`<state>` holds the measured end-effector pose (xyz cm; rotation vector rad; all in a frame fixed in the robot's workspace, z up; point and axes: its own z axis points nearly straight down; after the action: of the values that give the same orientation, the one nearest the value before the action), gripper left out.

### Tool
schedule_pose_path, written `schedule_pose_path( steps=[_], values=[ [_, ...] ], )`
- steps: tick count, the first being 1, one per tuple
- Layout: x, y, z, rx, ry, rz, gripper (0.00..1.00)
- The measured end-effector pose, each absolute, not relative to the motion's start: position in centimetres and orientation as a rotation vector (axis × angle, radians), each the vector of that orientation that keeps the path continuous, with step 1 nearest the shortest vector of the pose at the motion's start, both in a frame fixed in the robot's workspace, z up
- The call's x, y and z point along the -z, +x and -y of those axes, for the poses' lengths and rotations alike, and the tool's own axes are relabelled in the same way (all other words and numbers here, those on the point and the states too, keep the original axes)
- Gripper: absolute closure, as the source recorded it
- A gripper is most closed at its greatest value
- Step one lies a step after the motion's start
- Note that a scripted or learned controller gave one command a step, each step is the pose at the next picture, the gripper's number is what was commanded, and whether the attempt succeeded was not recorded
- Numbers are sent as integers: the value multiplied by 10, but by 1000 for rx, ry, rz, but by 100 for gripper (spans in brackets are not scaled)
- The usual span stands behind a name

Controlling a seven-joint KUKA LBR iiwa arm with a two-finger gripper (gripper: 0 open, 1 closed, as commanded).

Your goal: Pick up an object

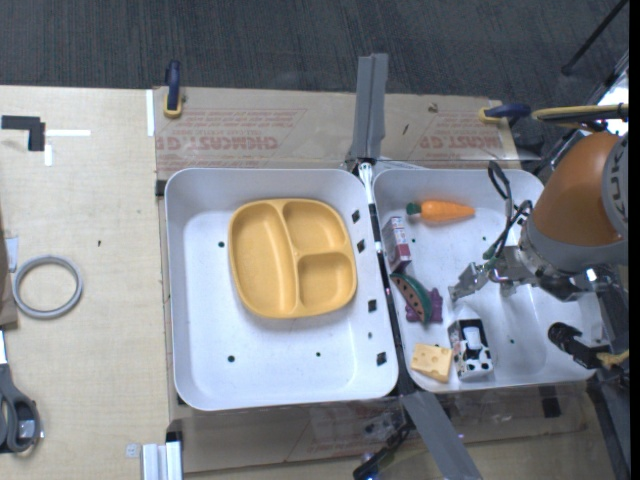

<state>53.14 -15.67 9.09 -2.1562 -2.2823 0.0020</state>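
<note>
In the right bin [520, 363], the gripper [468, 286] hangs near the middle, arm [580, 203] reaching in from the right; whether it is spread or pressed together I cannot tell; a carrot [445, 210] lies near the far wall, cheese [432, 361] and a black-and-white toy [473, 350] by the near wall; the left bin [200, 358] holds a yellow plate [292, 257].

We cannot read the small box [397, 240] (print too tiny); scissors [17, 420] run off the left edge.
</note>
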Motion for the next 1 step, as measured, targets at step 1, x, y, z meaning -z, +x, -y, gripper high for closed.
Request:
schedule_pose_path(
  steps=[1],
  values=[
    [-91, 495, 119, -2, -2295, 2141, 0]
  ],
)
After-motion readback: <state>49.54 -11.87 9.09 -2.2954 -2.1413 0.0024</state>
